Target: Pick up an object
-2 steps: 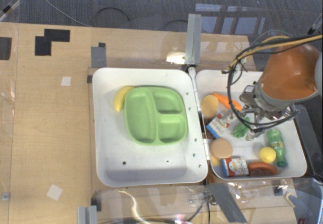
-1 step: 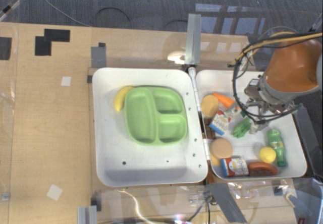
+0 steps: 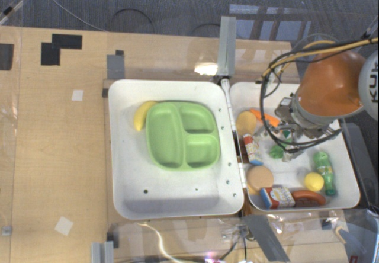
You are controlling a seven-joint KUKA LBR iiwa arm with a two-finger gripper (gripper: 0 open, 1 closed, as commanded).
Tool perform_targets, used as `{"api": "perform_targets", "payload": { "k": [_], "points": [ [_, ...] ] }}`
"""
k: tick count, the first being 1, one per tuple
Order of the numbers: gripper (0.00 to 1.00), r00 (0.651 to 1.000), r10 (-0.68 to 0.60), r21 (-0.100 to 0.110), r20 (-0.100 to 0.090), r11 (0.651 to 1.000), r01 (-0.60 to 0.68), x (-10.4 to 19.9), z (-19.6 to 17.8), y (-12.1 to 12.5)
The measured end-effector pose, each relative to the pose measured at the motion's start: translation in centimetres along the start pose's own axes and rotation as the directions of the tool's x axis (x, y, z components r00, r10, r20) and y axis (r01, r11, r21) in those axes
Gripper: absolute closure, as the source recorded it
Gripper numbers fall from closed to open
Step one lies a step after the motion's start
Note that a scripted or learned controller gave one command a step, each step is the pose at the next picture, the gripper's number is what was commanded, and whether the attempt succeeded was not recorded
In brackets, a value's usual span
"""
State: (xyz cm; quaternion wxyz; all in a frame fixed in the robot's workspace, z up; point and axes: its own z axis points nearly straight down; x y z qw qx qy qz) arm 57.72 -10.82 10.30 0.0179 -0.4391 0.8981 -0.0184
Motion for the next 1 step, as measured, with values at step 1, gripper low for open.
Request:
{"api": "perform_targets", "payload": {
  "k": [1],
  "points": [
    [0.0,1.0,0.013,-0.036,-0.007,0.999,-0.013,-2.87,1.43,-1.12]
  ]
}}
